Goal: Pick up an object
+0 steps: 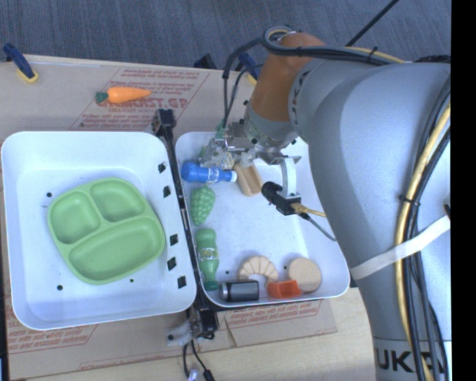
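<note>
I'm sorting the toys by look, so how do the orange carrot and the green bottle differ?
The carrot is orange with a green tip; the bottle is green all over. The carrot lies on the cardboard outside the bins, crosswise in the view; the bottle lies inside the right bin, lengthwise along its left wall. The carrot looks slimmer and tapers; the bottle looks thicker. Both lie flat, away from the gripper.
</note>
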Action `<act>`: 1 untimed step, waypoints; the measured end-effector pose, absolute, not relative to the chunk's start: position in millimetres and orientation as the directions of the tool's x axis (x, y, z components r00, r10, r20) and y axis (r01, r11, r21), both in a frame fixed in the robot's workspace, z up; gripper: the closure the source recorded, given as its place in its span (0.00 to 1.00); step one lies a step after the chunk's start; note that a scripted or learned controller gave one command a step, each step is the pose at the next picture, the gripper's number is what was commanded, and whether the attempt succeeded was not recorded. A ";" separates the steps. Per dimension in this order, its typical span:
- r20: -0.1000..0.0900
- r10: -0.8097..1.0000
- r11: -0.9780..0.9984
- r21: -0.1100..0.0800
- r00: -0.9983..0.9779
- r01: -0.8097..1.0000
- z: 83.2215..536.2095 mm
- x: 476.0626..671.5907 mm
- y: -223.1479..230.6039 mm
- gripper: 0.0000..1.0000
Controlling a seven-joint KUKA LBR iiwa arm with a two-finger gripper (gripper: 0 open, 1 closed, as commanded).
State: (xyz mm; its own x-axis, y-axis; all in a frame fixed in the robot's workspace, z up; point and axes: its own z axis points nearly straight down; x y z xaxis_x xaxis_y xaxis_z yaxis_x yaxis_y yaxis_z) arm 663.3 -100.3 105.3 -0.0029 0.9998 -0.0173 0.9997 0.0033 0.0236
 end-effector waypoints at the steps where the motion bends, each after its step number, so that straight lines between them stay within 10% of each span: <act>1: -0.009 1.000 0.009 0.017 -0.009 1.000 111.6 662.2 -95.2 1.00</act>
State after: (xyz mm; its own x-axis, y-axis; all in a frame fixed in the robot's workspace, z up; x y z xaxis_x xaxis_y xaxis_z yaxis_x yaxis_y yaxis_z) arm 662.2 -95.2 111.6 -0.0092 0.9999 -0.0092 0.9998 0.0093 0.0171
